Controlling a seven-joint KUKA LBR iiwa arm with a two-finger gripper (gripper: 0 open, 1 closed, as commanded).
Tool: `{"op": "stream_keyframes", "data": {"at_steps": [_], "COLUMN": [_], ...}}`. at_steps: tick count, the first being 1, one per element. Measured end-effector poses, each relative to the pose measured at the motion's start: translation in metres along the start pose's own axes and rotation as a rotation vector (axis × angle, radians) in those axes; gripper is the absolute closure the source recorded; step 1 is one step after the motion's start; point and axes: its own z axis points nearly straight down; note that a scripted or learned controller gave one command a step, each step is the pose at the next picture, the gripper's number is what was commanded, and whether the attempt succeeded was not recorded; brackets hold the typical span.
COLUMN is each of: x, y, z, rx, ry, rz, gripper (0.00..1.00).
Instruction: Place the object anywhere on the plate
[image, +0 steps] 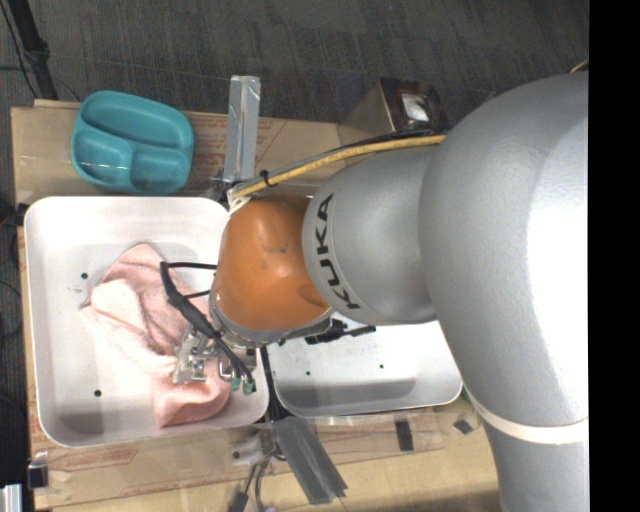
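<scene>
The jaws (205, 362) sit low over the near right part of the left bin (50, 300), pressed down against the pink cloth (135, 310). From this angle I cannot tell how far apart they are, or whether any fold of the cloth is caught between them; the metal parts there are small and partly hidden under the orange wrist band (265, 265).

The cloth lies crumpled across the middle of the left bin, reaching to its near right corner. The plate (132, 140), a teal one with 3 compartments, rests on the counter (300, 135) beyond the bin's far edge, well apart from the cloth.

This looks like the picking step: the arm is down at the cloth and nothing has reached the plate yet. The next move calls for a firm pinch on a fold, then a lift high enough to clear the bin wall with the cloth hanging, and a carry toward the far left. Soft cloth may slip or trail, so the grip deserves checking once it rises.
</scene>
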Motion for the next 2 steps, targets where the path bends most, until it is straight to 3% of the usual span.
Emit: {"op": "stream_keyframes", "data": {"at_steps": [1, 2], "x": [-0.028, -0.11], "y": [0.021, 0.029], "z": [-0.016, -0.024], "rx": [-0.001, -0.001], "ry": [-0.003, -0.006], "rz": [-0.017, -0.092], "gripper": [1.0, 1.0]}}
